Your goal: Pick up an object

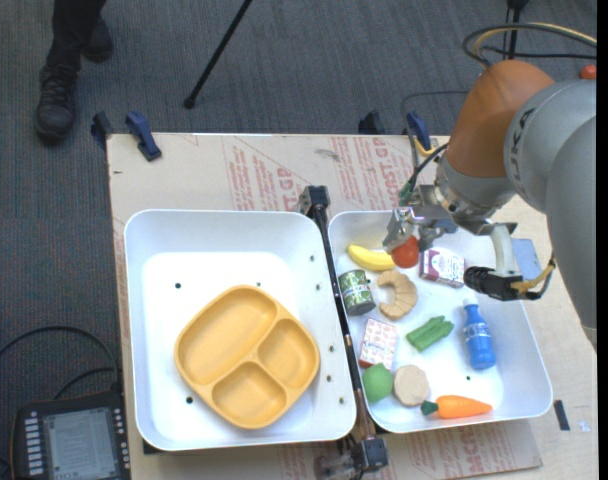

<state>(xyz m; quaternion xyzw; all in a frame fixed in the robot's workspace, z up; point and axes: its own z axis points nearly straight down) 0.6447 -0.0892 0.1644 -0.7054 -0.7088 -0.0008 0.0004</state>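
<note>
The left white plastic bin (144, 268) held a yellow three-compartment plate (246, 356), untouched. In the right white bin (529, 368) lay a yellow banana (370, 257), a green can (355, 290), a croissant (398, 293), a blue bottle (476, 335) and a carrot (462, 406). The grey two-finger gripper (409, 234) stood low over a small red rounded object (406, 253), just beside the banana. Its fingers seemed to flank that object, though whether they had closed on it could not be told. Nothing looked lifted yet; grasp and raise remained, by my judgement.

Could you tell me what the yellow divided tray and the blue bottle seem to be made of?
Yellow divided tray: probably moulded plastic, matte to satin; uniform colour, rounded compartment ridges, soft highlights. Blue bottle: likely glossy plastic; bright sheen and a white cap, though too small to be sure.
</note>
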